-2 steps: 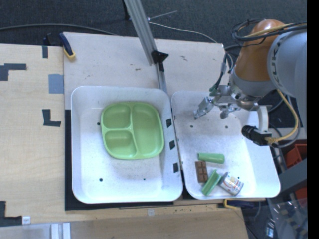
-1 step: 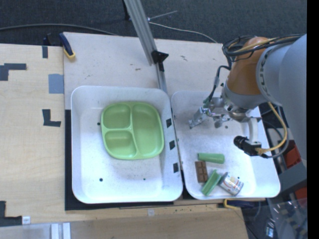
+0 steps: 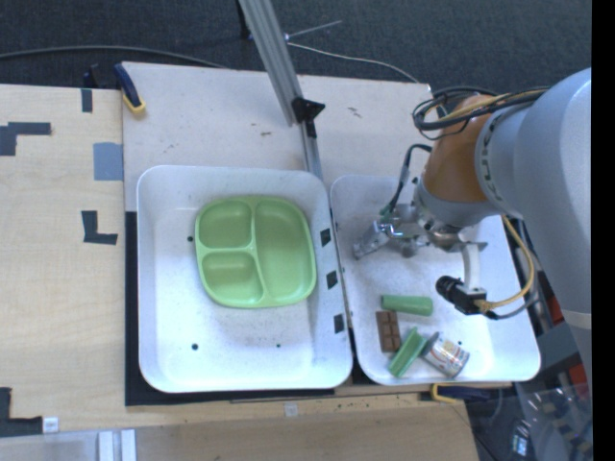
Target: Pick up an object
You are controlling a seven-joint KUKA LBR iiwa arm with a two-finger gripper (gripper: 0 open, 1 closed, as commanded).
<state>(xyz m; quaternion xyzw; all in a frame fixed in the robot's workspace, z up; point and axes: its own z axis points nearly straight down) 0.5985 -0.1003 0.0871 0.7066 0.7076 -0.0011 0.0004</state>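
Note:
My gripper hangs over the upper left part of the right bin, below the orange-banded wrist. It is apart from the objects, which lie lower in that bin. A green block lies just below the gripper. Further down are a brown ridged bar, a second green block lying at a slant, and a small silver can on its side. Nothing shows in the gripper's grasp.
The left bin holds a green divided plate. A grey pole slants down to the wall between the bins. A black cable fitting hangs off the arm above the right bin.

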